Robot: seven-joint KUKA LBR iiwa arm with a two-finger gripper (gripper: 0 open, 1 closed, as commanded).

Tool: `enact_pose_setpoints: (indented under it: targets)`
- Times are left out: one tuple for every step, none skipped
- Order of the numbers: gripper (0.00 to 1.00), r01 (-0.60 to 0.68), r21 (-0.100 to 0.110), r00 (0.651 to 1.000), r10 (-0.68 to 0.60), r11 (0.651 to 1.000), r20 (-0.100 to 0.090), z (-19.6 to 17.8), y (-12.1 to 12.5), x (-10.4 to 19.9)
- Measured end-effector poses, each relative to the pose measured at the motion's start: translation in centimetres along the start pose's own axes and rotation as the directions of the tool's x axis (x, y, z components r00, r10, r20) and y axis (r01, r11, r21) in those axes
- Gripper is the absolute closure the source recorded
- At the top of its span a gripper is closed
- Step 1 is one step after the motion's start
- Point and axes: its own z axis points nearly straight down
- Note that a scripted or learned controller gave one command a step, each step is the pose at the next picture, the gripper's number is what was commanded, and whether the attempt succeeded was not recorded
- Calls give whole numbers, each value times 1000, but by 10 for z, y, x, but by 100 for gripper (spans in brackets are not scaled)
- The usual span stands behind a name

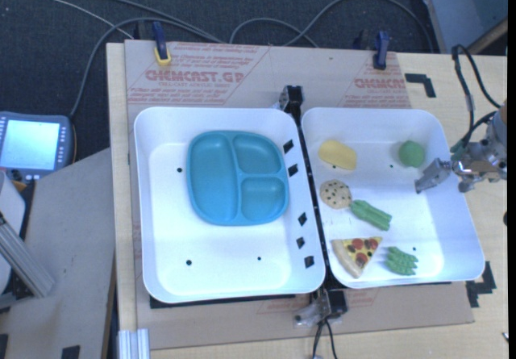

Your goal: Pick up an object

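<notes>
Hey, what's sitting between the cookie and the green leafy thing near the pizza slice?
In the camera view, a green bean-like piece lies between the cookie and the leafy green.

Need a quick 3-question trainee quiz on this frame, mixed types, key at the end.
1. True or false: the blue tray lies in the right bin.
2. Multiple choice: which item sits nearest the claw? A) pizza slice B) green ball C) cookie
3. Fill in: the yellow item lies directly above the ______ in the camera view.

Key: 1. False, it lies in the left bin. 2. B. 3. cookie.
</notes>
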Motion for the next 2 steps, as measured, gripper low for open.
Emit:
enact_pose_setpoints:
  targets:
    - [0,0,5,1000,0,1000,-3,49,-3,10]
    - [0,-1,4,1000,1,1000,-2,101,-4,11]
